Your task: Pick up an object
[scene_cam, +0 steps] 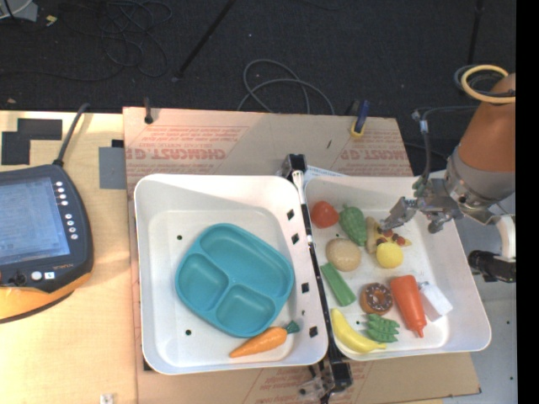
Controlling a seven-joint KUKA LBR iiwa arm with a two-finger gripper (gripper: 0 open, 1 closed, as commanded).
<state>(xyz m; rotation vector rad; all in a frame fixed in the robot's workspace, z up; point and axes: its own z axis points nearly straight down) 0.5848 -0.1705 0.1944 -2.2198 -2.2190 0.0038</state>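
My gripper hangs over the upper middle of the right bin, reaching in from the right. Just below it lie a yellow lemon and a small red-and-yellow piece. To its left are a green pepper and a red tomato. Lower in the same bin lie a potato, a green cucumber, a chocolate donut, a red-orange carrot, a banana and a green leafy piece. I see nothing held in the gripper.
The left bin holds a teal divided plate and an orange carrot at its front edge. A tablet lies on the bench at the far left. The grey and orange arm stands over the right bin's far right corner.
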